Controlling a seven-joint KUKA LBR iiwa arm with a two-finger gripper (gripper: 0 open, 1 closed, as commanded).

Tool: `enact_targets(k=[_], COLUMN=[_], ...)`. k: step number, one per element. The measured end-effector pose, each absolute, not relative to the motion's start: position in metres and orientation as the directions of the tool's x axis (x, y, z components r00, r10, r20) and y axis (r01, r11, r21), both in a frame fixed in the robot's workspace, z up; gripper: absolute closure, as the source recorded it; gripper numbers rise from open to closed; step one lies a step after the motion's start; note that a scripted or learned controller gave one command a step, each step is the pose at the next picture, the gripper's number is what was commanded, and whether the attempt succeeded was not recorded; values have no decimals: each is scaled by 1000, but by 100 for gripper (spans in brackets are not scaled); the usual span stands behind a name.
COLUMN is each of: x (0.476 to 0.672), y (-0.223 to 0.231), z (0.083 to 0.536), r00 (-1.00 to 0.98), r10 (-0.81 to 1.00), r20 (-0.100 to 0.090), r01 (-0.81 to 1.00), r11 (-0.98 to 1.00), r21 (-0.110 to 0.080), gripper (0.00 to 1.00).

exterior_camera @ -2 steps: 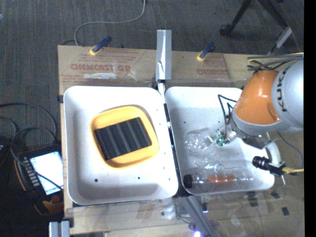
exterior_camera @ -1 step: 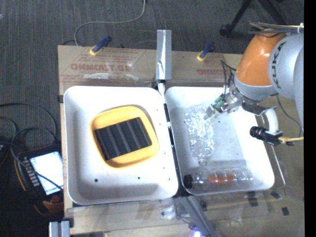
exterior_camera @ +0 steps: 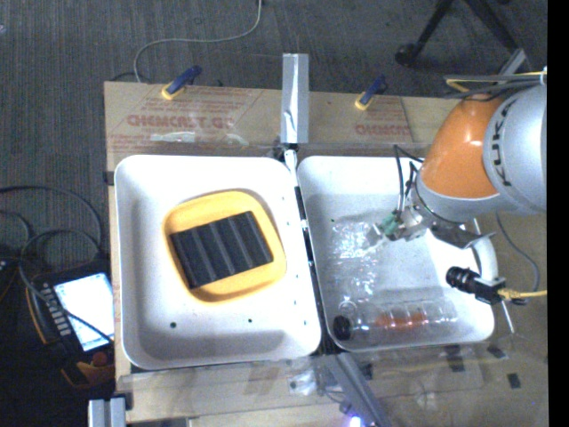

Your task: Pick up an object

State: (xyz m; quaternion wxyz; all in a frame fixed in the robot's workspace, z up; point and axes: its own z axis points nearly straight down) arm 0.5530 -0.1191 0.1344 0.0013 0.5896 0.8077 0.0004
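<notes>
A yellow pad with a black ribbed top (exterior_camera: 224,243) lies tilted in the middle of the left bin (exterior_camera: 142,185). Along the front wall of the right bin (exterior_camera: 356,178) lies a clear plastic bottle (exterior_camera: 404,318) with a black cap (exterior_camera: 341,326) pointing left. A crumpled piece of clear film (exterior_camera: 354,238) sits near that bin's middle. My gripper (exterior_camera: 392,228) hangs low over the right bin, just right of the film, with a small green part at its tip. The orange band of the arm (exterior_camera: 462,158) covers what is behind it.
A black connector with a yellow cable (exterior_camera: 469,280) hangs off the arm over the right bin's right side. A metal post (exterior_camera: 294,96) stands behind the gap between the bins. Cardboard with two blue clamps (exterior_camera: 180,82) lies at the back.
</notes>
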Motion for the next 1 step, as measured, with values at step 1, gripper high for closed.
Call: enact_targets(k=[1], x=[620], y=[-101], z=[94], r00=[-179], r10=[984], r20=[-4], r01=[984], r11=[179], r21=[14], gripper=[0])
